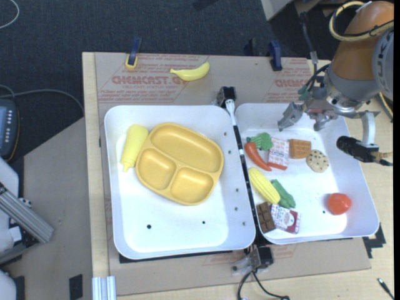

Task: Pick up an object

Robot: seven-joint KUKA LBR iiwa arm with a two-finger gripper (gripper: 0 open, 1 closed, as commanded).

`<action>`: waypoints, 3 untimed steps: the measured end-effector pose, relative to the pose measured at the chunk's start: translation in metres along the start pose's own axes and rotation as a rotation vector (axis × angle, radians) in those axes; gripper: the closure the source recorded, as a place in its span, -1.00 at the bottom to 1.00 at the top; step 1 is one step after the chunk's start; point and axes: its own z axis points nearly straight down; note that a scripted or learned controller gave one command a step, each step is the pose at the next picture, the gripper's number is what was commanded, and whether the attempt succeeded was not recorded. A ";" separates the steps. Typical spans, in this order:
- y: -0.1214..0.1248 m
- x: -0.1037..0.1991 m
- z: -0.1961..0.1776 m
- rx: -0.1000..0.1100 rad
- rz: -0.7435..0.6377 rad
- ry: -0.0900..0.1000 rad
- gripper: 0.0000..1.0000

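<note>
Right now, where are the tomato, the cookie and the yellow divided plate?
tomato [338, 203]: camera view, middle of its red body.
cookie [317, 161]: camera view, centre of its face.
yellow divided plate [156, 152]: camera view, rim between compartments.

Single fixed camera above bench [187, 74]; we look down at slant, far enough to see both bins [119, 186] whole; arm [362, 49] enters right.

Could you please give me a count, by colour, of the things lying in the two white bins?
Yellow: 3 – bottle, tray, corn
Red or orange: 2 – carrot, tomato
Brown: 3 – toast, cookie, chocolate
Green: 1 – leafy piece
Red-and-white packets: 2 –
Total: 11
</note>
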 end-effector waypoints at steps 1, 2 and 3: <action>-0.011 0.003 0.053 0.002 0.001 0.000 -1.00; -0.008 0.003 0.088 -0.009 0.001 0.000 -1.00; -0.006 0.002 0.076 -0.020 0.001 -0.005 1.00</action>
